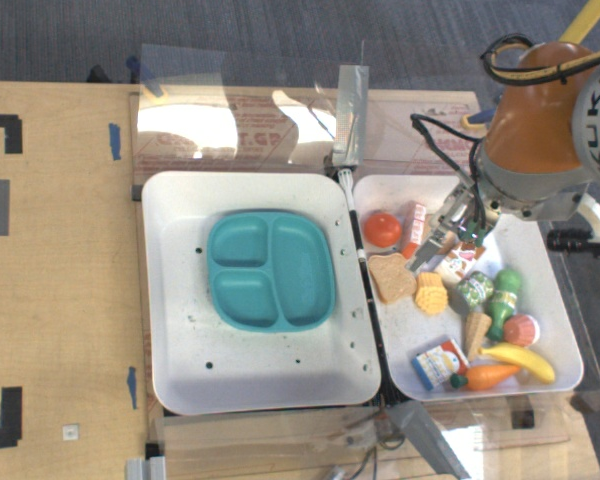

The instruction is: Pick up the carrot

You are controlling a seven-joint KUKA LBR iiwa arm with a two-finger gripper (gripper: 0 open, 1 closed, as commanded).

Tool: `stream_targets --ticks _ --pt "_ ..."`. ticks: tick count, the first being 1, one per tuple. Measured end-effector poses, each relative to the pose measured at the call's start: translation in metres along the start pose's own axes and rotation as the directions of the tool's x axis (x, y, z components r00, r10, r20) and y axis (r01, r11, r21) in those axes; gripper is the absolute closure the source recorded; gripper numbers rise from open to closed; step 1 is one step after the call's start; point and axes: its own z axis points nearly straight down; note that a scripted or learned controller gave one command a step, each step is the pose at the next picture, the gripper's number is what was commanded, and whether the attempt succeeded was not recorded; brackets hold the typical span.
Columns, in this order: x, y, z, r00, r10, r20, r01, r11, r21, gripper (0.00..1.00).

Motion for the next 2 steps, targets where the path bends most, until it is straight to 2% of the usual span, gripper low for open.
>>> stream_targets --ticks 1,2 --pt "0.098 0.000 0.001 0.999 -0.034 -0.006 0.034 0.999 0.002 0.00" --pt "0.068 -0.030 0.001 0.968 -0.253 -0.002 0.253 0.968 0.002 0.00"
